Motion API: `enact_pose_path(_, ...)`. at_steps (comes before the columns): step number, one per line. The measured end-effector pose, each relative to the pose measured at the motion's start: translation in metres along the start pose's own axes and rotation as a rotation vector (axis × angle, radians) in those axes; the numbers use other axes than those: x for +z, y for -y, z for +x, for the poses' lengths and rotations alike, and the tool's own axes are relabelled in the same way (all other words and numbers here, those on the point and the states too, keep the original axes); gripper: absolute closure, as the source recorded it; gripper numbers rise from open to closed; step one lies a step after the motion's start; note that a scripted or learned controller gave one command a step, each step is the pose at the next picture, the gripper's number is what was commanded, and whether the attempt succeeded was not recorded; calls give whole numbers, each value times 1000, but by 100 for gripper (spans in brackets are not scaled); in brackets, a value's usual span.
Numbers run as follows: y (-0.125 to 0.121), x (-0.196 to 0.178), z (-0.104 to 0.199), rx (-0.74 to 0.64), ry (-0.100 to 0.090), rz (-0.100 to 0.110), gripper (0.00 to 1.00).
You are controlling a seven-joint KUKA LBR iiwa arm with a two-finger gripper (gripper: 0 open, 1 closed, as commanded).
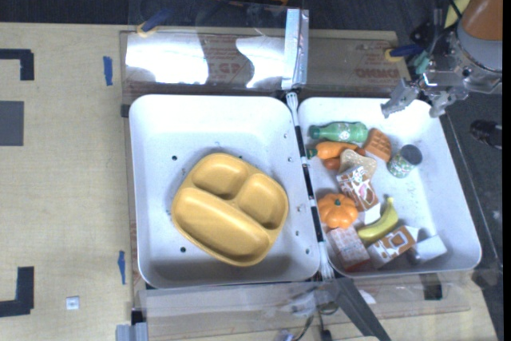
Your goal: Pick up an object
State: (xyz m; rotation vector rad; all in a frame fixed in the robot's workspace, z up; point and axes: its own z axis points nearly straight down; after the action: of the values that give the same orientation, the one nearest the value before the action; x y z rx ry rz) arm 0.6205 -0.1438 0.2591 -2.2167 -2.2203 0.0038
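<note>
Fingers (417, 101) apparently spread; green bottle (338, 132)

yellow tray (230, 208), green bottle (339, 132), orange pumpkin (338, 210), white bins (152, 172).

**Bench State: Two Bins, Arm at Upper Right**

The left bin (152, 132) contains one yellow compartment tray (230, 208). The right bin (447, 196) contains a green bottle (339, 132), a small pumpkin (338, 210), a banana (378, 224), a dark-capped jar (405, 160) and several cartons. The gripper (417, 98) hovers above the right bin's far edge, fingers spread, nothing between them.
</note>
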Motion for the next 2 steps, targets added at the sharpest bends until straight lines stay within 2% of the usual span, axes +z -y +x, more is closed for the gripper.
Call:
enact_pose_path(1,-22,158,0,-313,7,-18,0)
enact_pose_path(2,-22,158,0,-313,7,-18,0)
